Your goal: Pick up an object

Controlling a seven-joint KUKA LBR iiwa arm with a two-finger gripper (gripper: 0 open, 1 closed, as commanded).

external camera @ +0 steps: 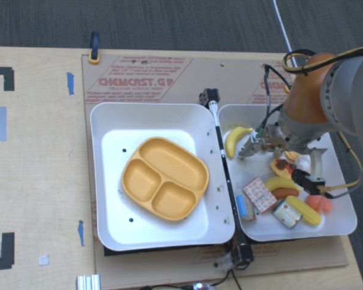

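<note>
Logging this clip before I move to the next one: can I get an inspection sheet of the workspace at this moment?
Surface: wooden bench bearing a left bin and a right bin.
Job's things: banana, patterned packet, toy foods, all in the right bin.
Clutter: yellow three-compartment tray lying flat in the left bin.
Grippers: gripper low over the right bin, beside the banana.
Cables: black cable looping off the wrist; white cord across the floor.
Surroundings: dark carpet.
</note>
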